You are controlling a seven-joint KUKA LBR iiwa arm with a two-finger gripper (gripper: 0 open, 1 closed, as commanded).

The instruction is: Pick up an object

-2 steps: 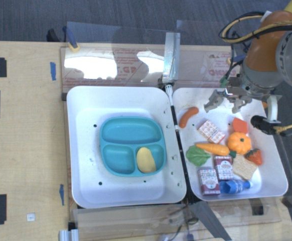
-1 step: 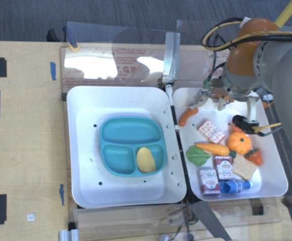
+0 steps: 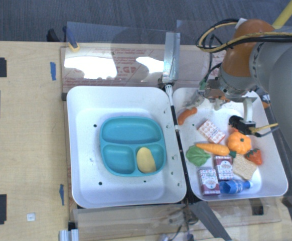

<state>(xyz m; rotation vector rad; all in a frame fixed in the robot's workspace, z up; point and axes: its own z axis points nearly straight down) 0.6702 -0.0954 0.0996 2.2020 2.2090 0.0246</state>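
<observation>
Upper right of frame, the two-finger gripper (image 3: pixel 217 97) hovers with fingers spread, holding nothing. The small orange-red toy sausage (image 3: pixel 187 115) lies just below-left; I'd drop straight, straddling it.

Under me a pale wooden bench (image 3: pixel 20 149) with black marks and blue tape, beyond it dark grey carpet floor (image 3: pixel 111 4), glare on a clear sheet (image 3: pixel 116 64).

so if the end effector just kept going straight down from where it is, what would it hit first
Probably the bare floor of the right bin near its back edge. The end effector hangs above that area, with the orange sausage-like piece just to its left. Depth is hard to judge from this slant.
</observation>
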